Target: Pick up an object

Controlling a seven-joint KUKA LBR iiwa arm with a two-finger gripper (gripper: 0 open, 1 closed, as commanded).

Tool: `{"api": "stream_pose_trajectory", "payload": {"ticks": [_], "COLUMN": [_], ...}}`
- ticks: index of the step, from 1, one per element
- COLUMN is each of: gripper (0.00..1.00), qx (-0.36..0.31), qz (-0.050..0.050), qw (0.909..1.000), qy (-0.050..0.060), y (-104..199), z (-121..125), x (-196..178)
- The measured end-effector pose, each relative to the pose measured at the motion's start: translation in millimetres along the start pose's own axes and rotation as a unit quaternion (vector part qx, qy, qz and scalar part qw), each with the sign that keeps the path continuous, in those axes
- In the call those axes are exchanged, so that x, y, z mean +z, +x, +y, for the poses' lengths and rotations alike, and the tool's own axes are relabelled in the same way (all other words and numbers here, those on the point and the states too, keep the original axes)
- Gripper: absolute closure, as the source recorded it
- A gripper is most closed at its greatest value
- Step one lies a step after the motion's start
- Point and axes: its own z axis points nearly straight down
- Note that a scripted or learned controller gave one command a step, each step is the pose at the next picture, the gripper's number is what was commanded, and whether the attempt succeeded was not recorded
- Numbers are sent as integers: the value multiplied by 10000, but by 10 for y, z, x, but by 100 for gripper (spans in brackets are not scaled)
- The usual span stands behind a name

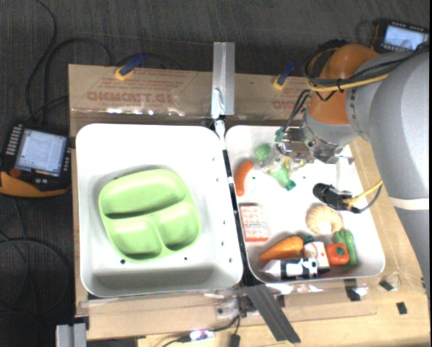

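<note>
My gripper (291, 152) hangs over the far part of the right bin (367, 226), reaching in from the right. Just below it lies a small green piece (284, 177), and a green leafy toy (263, 151) sits to its left. I cannot tell whether the gripper touches either one. An orange-red chili (242, 176) lies by the bin's left wall. Nearer the front are a small printed carton (252, 223), a carrot (282, 248), a pale shell-shaped toy (324, 217), a green pepper (346, 241), a red block (336, 254) and a black-and-white toy (302, 267).
The left bin (92, 143) holds a green divided tray (149, 212) that covers most of its floor. A metal divider post (223, 71) stands behind the seam between the bins. The arm's grey body (407, 121) overhangs the right bin's far right corner.
</note>
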Motion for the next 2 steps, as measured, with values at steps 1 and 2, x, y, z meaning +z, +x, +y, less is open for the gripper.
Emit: {"api": "stream_pose_trajectory", "payload": {"ticks": [1, 2], "gripper": [100, 100], "qx": [-51, 1921], "qz": [-3, -10], "qw": [10000, 9814], "qy": [-45, -40], "y": [645, 1027], "z": [62, 152], "x": [-1106, -1791]}}
